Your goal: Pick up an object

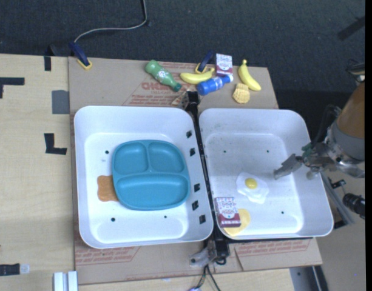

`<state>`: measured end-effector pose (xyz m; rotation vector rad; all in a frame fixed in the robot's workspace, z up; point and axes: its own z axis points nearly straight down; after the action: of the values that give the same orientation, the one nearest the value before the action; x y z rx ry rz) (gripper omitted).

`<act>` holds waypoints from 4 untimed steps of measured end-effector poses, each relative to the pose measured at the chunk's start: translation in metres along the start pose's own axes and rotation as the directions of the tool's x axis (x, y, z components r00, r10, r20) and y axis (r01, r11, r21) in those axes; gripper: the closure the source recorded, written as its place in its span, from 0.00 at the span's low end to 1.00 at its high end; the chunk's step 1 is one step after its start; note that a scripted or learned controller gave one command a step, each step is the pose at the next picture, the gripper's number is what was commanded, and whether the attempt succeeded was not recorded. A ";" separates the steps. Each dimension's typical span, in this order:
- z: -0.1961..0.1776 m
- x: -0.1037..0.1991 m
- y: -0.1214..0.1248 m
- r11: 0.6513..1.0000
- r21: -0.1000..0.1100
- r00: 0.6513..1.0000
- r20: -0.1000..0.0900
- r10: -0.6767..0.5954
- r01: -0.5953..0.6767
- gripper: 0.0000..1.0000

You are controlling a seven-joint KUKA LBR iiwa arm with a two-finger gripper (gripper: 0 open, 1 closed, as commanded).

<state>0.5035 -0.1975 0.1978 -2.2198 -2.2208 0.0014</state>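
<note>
My gripper (288,167) hangs low over the right part of the right bin (295,123), with nothing seen in it. A fried egg toy (252,186) lies a short way to its left and below. At that bin's front left corner lie a small red and white packet (225,207) and a yellow round piece (238,220), touching each other. The left bin (88,126) holds a blue divided plate (151,174). An orange-brown slice (104,188) pokes out from under the plate's left side.
Behind the bins, on the cardboard, lie a green bottle (162,75), two bananas (196,76) (249,76), a blue bottle (211,85), a small carton (223,63) and a yellow ridged piece (240,93). A black divider (196,162) runs between the bins.
</note>
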 end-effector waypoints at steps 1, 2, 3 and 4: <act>0.111 0.043 0.028 1.000 -0.006 1.000 0.001 -0.001 0.001 0.00; 0.100 0.041 0.029 1.000 -0.009 1.000 0.003 0.000 0.000 1.00; 0.014 -0.017 0.116 1.000 -0.004 1.000 0.003 0.000 0.000 1.00; 0.014 -0.017 0.115 1.000 -0.001 1.000 0.002 0.000 0.000 0.00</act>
<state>0.6187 -0.2143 0.1831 -2.2213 -2.2230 0.0028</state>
